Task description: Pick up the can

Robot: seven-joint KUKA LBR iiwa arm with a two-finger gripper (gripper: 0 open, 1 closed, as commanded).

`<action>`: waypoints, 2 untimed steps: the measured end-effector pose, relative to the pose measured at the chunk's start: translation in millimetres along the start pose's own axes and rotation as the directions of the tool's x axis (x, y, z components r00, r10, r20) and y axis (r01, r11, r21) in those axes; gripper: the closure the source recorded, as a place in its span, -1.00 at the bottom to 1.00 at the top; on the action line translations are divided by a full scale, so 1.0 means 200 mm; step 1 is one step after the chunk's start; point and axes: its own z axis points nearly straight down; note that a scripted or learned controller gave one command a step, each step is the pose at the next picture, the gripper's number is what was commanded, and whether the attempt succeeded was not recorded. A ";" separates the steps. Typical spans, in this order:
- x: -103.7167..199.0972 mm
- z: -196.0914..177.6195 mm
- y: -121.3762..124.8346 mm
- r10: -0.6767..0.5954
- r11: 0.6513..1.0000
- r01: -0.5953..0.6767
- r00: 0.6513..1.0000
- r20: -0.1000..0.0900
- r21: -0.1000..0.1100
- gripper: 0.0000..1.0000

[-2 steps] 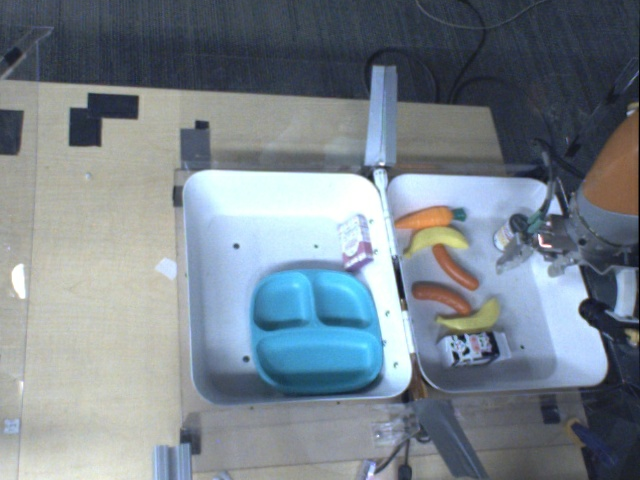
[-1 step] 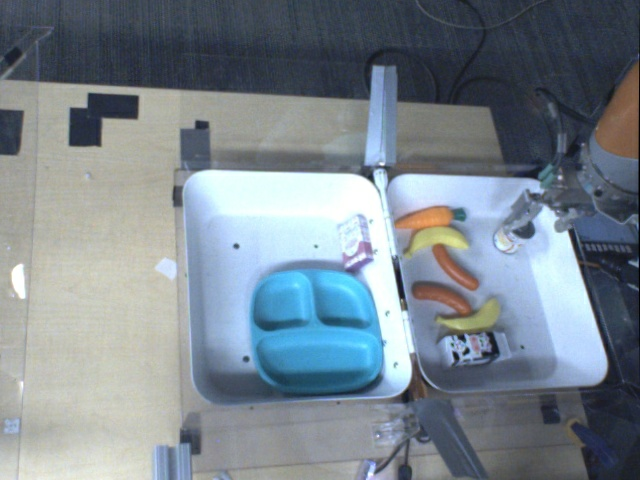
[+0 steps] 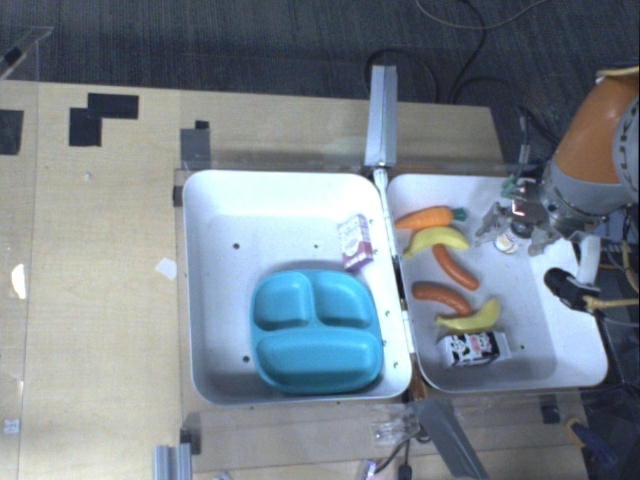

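Observation:
The can [image 3: 472, 348] is black and white and lies on its side near the front of the right bin [image 3: 560, 363], just below a banana. My gripper [image 3: 514, 234] hangs over the back of the right bin, well behind the can and to its right. Its fingers are spread open with nothing between them. The grey arm with its orange band [image 3: 592, 148] comes in from the right.
A carrot [image 3: 428, 217], a banana [image 3: 438, 238], two sausages [image 3: 455, 265] [image 3: 441, 294] and a second banana [image 3: 472, 317] lie between the gripper and the can. The left bin [image 3: 215, 298] holds a blue divided tray [image 3: 315, 330] and a small carton [image 3: 354, 241].

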 end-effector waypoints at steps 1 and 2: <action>-0.09 0.13 0.28 0.036 0.998 -0.036 0.999 0.007 -0.046 -1.00; -0.17 0.14 0.29 0.096 0.994 -0.096 0.995 0.003 -0.047 -1.00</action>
